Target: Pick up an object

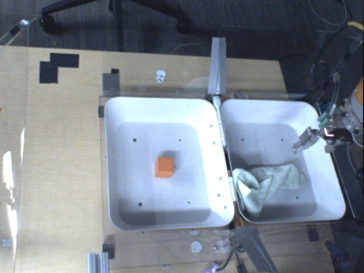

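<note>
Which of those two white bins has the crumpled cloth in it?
The right-hand white bin, beside the pincer; the left one holds a small orange cube.

Two white bins side by side on a wooden worktop (62, 152), orange cube (164, 167) lying in the left bin (122, 121), crumpled pale cloth (267, 185) in the right bin (256, 115), gripper (316, 139) poised over its right edge, nothing held.

Arm (352, 115) cut off at right edge; pincer (316, 141) blurred.

No readable text, label or number appears anywhere.
</note>
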Tool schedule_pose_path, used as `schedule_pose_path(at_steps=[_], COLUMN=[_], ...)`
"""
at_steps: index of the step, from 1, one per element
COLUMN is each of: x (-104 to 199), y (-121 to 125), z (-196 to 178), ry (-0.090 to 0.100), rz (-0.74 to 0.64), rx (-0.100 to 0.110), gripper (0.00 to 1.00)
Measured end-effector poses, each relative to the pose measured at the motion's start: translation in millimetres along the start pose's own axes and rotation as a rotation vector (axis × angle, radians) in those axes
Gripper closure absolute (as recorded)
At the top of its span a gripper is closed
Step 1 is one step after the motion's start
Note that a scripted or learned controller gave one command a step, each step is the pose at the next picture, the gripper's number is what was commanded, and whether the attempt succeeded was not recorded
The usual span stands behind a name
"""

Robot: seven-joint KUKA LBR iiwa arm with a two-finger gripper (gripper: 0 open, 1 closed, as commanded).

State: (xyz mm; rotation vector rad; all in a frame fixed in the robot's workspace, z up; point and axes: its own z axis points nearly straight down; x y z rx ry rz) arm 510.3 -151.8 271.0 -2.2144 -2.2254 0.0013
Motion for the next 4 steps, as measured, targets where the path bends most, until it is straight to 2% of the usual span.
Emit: schedule_pose_path(at_steps=[1,2,3,4], x=[3.5,15.0,15.6,47.6], y=[39.9,106.5,108.5,122.0], z=[114.7,182.0,169.2,82.5], ry=[0.000,-0.005,-0.007,-0.001], rz=[-0.242,-0.393,-0.394,-0.198], rx=[0.000,-0.012,-0.019,-0.004], gripper=[0.00,0.00,1.00,1.00])
